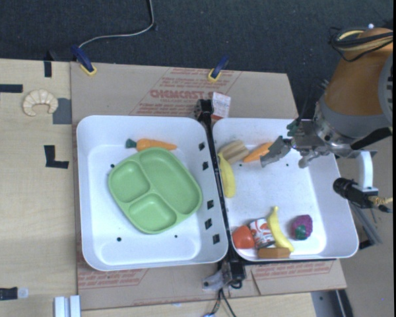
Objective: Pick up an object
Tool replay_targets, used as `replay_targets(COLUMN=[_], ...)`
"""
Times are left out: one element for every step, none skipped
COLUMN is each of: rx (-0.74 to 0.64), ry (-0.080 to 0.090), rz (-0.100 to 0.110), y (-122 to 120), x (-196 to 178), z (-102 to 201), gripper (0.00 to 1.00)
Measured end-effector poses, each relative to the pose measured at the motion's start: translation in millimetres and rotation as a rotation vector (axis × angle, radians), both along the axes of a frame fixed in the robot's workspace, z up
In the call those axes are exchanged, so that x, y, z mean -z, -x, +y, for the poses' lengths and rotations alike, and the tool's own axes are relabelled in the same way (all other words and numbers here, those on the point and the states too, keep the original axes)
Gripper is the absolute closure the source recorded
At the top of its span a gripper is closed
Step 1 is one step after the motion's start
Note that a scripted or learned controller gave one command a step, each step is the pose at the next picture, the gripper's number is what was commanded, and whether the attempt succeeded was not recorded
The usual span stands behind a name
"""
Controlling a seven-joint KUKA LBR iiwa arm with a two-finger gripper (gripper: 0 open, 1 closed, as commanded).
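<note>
Near right bin's (343, 243) rim, claw (287, 154).

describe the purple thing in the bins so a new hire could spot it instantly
Start at the right-hand white bin, the one the arm reaches over, and go to its near right corner. The small purple fruit with a green top lies there, just right of a yellow banana. It is the sole purple item; its neighbours are yellow, red or orange.

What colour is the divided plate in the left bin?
Light green; the camera view shows the plate clearly.
</note>
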State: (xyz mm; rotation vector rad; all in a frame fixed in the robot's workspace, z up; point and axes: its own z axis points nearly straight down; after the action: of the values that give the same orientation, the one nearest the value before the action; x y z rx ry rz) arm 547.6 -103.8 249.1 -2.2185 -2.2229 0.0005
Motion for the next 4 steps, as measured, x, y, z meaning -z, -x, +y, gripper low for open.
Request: replay_targets(rx=[0.003, 0.002, 0.001, 0.0], ry=[0.001, -0.001, -0.002, 0.0], rz=[0.002, 0.002, 0.002, -0.001], y=[51.0, 65.0, 64.4, 56.1], x=[63.8, 143.0, 133.5, 37.1], z=[-44.8, -80.4, -79.5, 1.0], gripper=[0.0, 0.0, 1.0, 1.0])
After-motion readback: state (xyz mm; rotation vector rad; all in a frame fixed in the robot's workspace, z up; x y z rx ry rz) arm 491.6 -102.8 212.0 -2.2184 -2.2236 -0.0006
